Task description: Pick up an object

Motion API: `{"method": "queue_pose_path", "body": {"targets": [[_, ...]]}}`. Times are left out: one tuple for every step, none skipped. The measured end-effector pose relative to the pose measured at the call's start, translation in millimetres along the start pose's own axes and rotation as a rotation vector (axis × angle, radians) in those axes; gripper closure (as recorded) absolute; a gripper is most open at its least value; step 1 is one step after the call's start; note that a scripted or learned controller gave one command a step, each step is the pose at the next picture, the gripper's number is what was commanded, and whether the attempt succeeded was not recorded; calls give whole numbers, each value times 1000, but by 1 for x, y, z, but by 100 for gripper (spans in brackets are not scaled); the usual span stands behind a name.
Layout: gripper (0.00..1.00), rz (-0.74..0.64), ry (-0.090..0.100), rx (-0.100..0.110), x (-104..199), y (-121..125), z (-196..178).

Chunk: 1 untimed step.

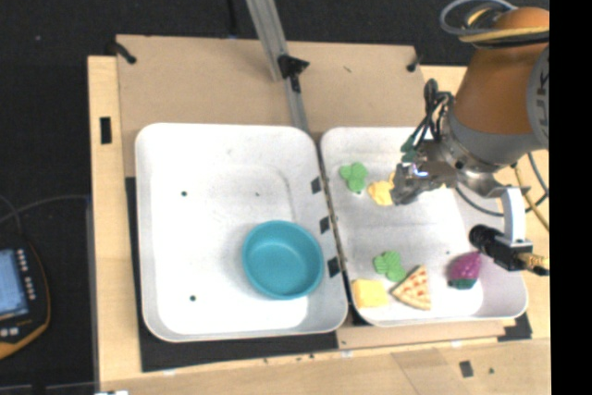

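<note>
Over the right bin [481, 305], the gripper [404, 187] is hanging low at the upper middle, tip sitting right against a small yellow piece [379, 192]. Cannot tell how wide it is standing or whether it is actually gripping that piece; dark hardware is blocking the contact. A green piece [352, 176] is lying just left of it. Along the near edge: another green piece [388, 265], yellow block [370, 293], pizza slice [413, 289], purple piece [464, 269]. Left bin [176, 171] is holding 1 blue bowl [281, 259].
</note>
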<state>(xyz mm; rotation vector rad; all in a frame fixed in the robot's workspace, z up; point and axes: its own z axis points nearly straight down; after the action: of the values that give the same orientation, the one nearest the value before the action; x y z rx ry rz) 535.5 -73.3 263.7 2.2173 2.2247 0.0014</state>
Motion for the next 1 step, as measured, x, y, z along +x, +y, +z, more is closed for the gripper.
{"method": "queue_pose_path", "body": {"targets": [[100, 1, -1, 0, 35, 22, 6]]}}
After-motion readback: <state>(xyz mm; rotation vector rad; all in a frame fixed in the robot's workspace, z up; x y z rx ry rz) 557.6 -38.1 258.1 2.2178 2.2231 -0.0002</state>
